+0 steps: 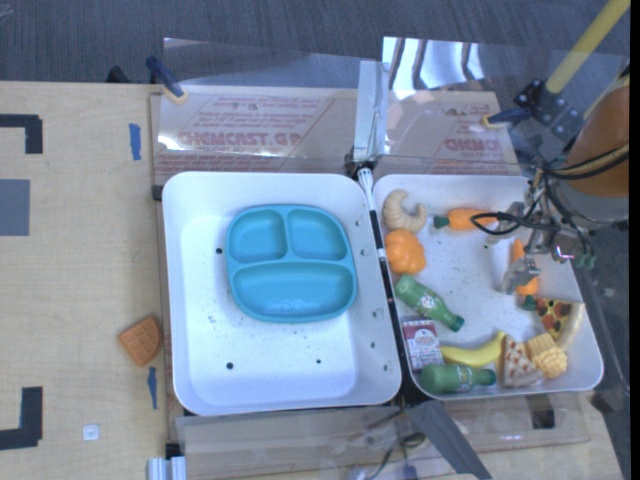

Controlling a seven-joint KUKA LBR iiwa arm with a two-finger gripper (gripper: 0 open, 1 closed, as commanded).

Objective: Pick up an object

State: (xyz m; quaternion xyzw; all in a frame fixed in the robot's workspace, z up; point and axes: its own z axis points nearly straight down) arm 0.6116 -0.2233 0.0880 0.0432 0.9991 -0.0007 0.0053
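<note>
My gripper [521,274] hangs low over the right side of the right bin [590,368], reaching in from the right. A small orange piece [528,288] lies right at its tip, and whether it is held cannot be made out. To the left of the gripper are a carrot [462,219], a tan croissant [403,208], an orange pumpkin [405,253] and a green bottle [428,303]. Along the bin's front lie a red can [422,343], a banana [475,352], a second green bottle [455,377], a pizza slice [515,361] and corn [546,353].
The left bin [190,348] holds a blue divided plate [291,263]. A brown waffle piece [141,339] lies on the bench left of the bins. The grey and orange arm [600,138] and its cables [545,213] fill the right bin's back right corner.
</note>
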